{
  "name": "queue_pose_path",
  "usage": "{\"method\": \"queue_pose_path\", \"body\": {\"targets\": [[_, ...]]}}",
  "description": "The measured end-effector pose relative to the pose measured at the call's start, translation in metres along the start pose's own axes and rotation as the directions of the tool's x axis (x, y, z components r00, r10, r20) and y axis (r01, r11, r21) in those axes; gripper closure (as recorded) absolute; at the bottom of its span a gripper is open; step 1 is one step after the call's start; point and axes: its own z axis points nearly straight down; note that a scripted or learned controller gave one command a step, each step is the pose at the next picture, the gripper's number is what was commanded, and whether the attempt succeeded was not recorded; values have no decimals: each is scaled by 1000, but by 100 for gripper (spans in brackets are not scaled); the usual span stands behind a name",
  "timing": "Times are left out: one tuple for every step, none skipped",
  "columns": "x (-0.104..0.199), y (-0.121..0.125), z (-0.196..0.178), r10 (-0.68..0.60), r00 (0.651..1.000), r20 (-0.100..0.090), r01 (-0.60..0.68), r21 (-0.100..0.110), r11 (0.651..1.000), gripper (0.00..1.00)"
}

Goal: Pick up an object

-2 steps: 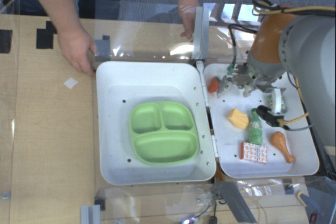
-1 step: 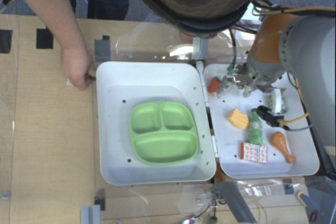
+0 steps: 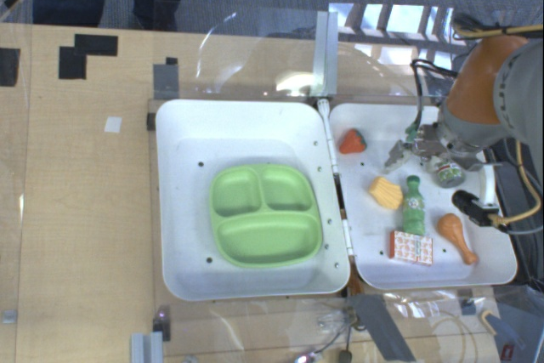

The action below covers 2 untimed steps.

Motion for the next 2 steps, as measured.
{"method": "queue_pose_path", "body": {"targets": [[20,30,-30,-5,1000,-2,5,6,1000,0],[48,-13,-1,1,1000,-1,-1,-3,1000,0]]}}
